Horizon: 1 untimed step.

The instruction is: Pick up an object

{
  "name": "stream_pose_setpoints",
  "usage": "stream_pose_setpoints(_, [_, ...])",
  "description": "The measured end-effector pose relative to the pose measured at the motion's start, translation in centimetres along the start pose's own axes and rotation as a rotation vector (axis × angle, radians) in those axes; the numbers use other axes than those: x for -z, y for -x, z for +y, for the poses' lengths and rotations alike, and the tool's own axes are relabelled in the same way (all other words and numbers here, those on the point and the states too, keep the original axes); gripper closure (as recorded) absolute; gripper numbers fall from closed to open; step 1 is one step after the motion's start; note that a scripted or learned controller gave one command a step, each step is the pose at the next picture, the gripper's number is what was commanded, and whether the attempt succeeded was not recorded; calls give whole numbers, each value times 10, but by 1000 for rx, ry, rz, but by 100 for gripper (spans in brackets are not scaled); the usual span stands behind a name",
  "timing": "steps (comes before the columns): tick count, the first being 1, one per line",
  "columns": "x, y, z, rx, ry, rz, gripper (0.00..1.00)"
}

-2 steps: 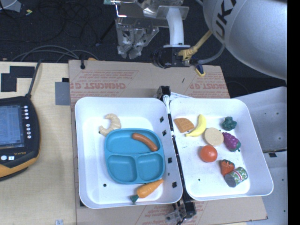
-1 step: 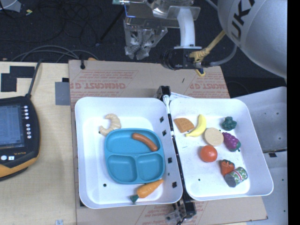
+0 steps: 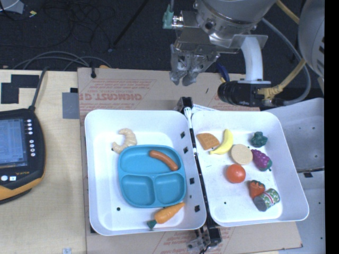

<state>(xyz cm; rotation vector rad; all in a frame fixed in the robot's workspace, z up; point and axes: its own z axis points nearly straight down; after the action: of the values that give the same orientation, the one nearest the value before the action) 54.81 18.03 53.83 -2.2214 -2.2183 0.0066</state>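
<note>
My fingers (image 3: 186,70) hang at the upper middle of the frame, above the brown board beyond the far rims of both bins, drawn close together with nothing between them. Below and to the left sits the left bin (image 3: 100,126), holding a blue divided plate (image 3: 151,181) with a sausage (image 3: 163,159) lying in its top compartment, a pale croissant (image 3: 125,139) just off the plate's upper-left corner, and a carrot (image 3: 168,214) along its lower edge. The right bin (image 3: 286,184) holds a bread slice (image 3: 207,140), a banana (image 3: 225,142), a round cracker (image 3: 241,154), a tomato (image 3: 235,173), purple grapes (image 3: 261,159), green broccoli (image 3: 259,138), a strawberry (image 3: 256,187) and a small can (image 3: 267,199). A teach pendant (image 3: 18,150) rests on the worktop (image 3: 53,216) at the left edge.
</note>
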Motion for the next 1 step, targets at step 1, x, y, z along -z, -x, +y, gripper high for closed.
stream_pose_setpoints(1, [8,-5,1,9,-4,-1,100])
